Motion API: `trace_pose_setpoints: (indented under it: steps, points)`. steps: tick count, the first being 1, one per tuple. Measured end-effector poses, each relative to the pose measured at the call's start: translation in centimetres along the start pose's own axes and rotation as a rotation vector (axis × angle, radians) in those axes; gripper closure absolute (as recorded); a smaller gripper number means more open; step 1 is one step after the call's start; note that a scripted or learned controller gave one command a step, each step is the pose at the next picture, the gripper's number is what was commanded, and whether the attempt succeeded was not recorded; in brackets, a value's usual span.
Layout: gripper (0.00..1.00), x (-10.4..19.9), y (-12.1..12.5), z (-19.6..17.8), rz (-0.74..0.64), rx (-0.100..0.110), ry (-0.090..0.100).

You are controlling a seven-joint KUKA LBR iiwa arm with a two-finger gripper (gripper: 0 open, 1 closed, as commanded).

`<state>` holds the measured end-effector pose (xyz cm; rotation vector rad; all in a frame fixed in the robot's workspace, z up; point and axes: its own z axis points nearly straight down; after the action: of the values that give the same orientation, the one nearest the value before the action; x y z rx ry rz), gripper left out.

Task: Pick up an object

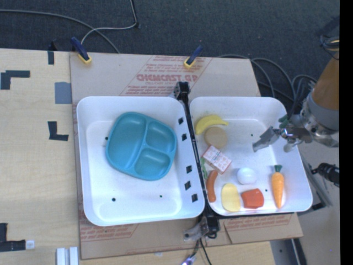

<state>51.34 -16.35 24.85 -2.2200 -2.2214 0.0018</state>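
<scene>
Hand above right bin (nothing held)

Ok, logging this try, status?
Gripper over right bin, holding nothing. Toy food below: carrot, egg, banana. Blue plate in left bin.

A divided plate lies in the left bin. The right bin holds a banana upper left and a carrot lower right.
</scene>
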Motion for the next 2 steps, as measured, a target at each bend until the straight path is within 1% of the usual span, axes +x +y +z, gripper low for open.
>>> trace_pose_setpoints:
  steps: [1,2]
  points:
    - [0.0,6.1,0.2,11.5,-0.001,0.003,0.001]
    - [0.0,6.7,4.4,15.7,-0.001,0.001,0.001]
